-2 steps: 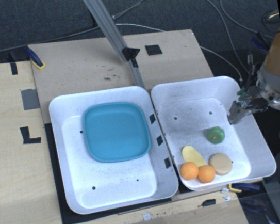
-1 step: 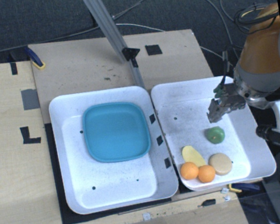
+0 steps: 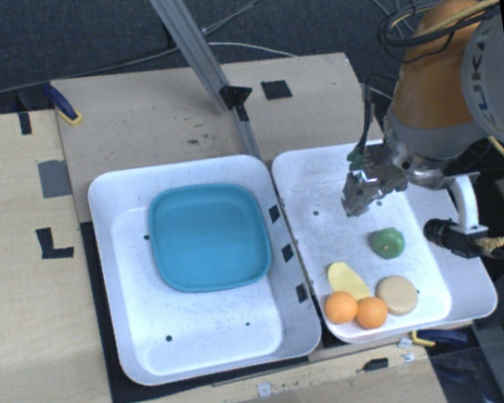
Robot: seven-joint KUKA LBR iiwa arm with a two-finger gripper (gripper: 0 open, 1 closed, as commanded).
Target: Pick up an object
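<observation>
In the right bin (image 3: pixel 310 182) lie a green round object (image 3: pixel 389 242), a yellow banana-like piece (image 3: pixel 346 278), two orange balls (image 3: pixel 341 307) (image 3: pixel 372 313) and a tan disc (image 3: pixel 397 294). My gripper (image 3: pixel 359 200) hangs over the right bin's upper middle, just above and left of the green object. Nothing shows between its fingers.
The left bin (image 3: pixel 130 261) holds a blue square plate (image 3: pixel 208 236). A grey metal pole (image 3: pixel 202 53) slants down to the gap between the bins. Black cables run behind the bench at the top right.
</observation>
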